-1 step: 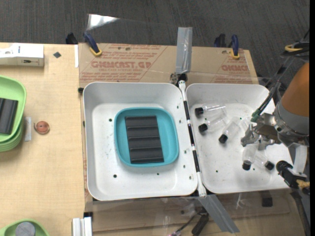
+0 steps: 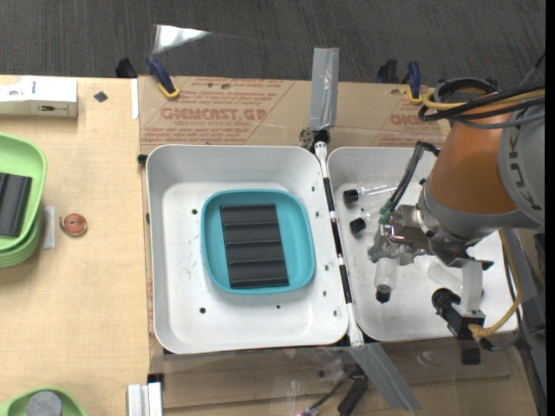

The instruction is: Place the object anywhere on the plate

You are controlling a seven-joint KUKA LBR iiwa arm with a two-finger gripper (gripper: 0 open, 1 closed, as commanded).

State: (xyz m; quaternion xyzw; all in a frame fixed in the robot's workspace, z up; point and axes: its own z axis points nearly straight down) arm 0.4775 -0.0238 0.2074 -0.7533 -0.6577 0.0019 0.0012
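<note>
The gripper point(image 2: 382, 271) hangs low in the right bin point(image 2: 364, 319) over a small dark object point(image 2: 382, 295) — its grip I cannot tell — so I'd seat it squarely before heading to the teal plate point(image 2: 299, 232).

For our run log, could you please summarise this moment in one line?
gripper: over right white bin | teal square plate: left bin, holds black ridged block

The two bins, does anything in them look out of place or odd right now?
One thing stands out: the teal plate in the left bin already holds a dark ridged block covering most of its middle. The tool is over the right bin, beside small dark pieces. Nothing looks spilled or broken.
</note>
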